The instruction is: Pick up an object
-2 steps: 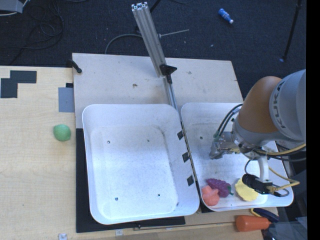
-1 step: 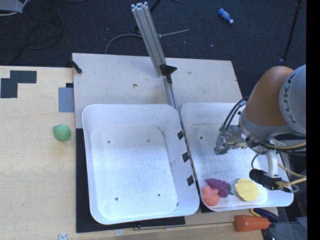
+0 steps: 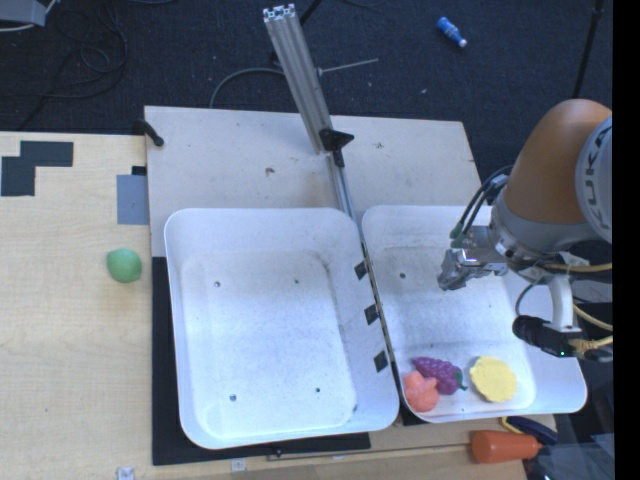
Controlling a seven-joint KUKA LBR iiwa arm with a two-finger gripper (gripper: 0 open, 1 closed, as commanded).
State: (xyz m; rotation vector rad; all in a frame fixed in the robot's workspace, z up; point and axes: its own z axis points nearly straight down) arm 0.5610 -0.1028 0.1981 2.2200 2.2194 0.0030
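Observation:
Three small objects lie along the near edge of the right bin (image 3: pixel 400 228): an orange-red piece (image 3: pixel 421 392), a purple grape bunch (image 3: pixel 437 371) and a round yellow object (image 3: pixel 493 379). My gripper (image 3: pixel 455 271) hangs over the middle of the right bin, well above and behind these objects. I see nothing held at its tip. The arm's orange band and grey wrist fill the right side behind it.
The left bin (image 3: pixel 190 238) sits beside the right one, with a row of black clips (image 3: pixel 371 313) along the shared edge. A green ball (image 3: pixel 124 265) rests on the wooden bench at left. An aluminium post (image 3: pixel 305 73) leans at the back. An orange tool (image 3: pixel 507 445) lies in front.

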